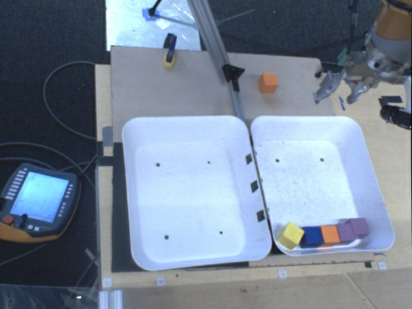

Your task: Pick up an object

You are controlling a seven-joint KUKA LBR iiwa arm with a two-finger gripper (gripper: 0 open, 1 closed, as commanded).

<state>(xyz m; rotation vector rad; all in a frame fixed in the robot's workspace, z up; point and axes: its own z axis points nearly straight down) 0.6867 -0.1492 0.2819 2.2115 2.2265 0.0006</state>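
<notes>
You see no readable writing. Your fingers hang spread and empty at two o'clock, above the table. Five cubes line the right bin's five-o'clock edge.

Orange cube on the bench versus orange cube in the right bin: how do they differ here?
The orange cube on the bench sits outside both bins, beyond the right bin; the orange cube in the bin lies in its near corner. The bench cube stands alone; the bin cube is packed in a row between a blue cube and a purple cube. Both look alike in colour and shape.
</notes>
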